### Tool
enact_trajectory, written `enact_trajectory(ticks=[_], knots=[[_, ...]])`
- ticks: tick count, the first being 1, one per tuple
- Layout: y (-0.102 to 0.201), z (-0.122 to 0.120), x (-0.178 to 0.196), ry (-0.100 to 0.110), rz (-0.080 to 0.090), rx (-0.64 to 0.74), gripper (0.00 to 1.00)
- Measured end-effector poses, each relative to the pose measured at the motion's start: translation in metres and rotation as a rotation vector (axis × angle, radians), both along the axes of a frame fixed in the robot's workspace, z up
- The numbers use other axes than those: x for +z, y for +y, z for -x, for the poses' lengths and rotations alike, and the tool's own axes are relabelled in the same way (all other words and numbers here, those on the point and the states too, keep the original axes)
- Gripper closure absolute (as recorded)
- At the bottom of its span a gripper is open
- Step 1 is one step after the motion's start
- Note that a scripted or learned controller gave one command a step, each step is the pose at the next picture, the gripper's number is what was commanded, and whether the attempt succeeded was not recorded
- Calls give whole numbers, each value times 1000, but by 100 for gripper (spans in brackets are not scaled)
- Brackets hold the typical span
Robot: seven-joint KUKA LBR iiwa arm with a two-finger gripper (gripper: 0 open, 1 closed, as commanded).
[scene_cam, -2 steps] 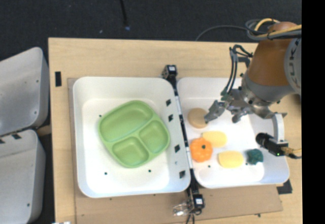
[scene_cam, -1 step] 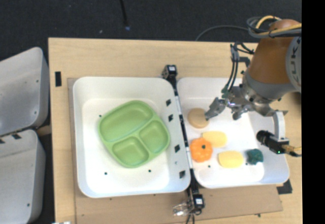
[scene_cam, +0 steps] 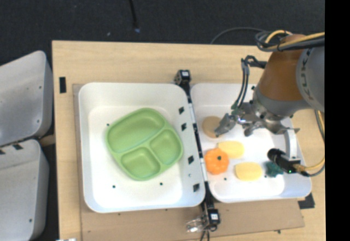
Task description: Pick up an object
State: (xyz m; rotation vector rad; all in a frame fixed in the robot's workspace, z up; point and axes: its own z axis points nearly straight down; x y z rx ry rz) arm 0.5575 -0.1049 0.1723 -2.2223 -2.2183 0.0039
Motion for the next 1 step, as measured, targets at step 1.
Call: enact_trajectory(ticks=[1], knots=[[-1,3,-43,1,0,-2,0]])
